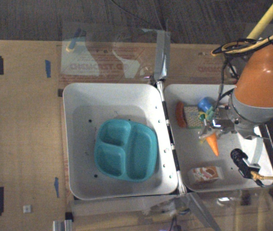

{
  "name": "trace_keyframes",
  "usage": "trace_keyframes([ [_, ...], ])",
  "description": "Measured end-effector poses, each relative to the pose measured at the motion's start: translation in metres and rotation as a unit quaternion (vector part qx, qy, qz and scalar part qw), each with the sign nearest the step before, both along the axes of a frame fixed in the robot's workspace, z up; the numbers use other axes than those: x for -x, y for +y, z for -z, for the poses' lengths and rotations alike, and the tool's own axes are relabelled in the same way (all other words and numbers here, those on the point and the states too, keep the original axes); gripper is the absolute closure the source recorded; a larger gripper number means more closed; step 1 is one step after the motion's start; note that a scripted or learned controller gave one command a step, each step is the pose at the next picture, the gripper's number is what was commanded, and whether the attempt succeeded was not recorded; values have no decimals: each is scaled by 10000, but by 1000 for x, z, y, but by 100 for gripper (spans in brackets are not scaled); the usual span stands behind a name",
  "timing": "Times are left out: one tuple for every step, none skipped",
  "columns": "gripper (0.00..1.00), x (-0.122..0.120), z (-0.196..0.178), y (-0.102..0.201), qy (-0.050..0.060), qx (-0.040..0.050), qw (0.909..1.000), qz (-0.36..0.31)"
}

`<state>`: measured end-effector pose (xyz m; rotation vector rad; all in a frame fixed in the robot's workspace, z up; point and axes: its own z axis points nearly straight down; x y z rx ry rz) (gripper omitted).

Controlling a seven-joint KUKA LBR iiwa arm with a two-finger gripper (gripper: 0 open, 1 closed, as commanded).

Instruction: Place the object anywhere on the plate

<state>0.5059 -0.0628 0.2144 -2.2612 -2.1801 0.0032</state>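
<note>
A teal divided plate point(126, 149) lies in the left white bin point(79, 100), with nothing on it. My gripper point(210, 128) hangs low over the middle of the right bin point(184, 93). Just under its tip lies an orange cone-shaped toy point(214, 143), pointing toward the bin's front. The view does not show whether the gripper touches it. A blue object point(205, 103) sits close behind the gripper, partly covered by the wrist.
In the right bin, a red-edged checkered piece point(188, 116) lies at the back left. A small brown and white packet point(205, 174) lies near the front wall. The grey and orange arm point(261, 83) covers the bin's right side. A metal divider separates the two bins.
</note>
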Motion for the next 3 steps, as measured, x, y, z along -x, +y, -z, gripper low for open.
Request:
trace_keyframes([
  [100, -1, 31, 68, 10, -8, 9990, -443],
  [100, -14, 30, 147, -11, -4, 9989, -461],
  [0, -14, 30, 147, -11, -2, 9989, -466],
])
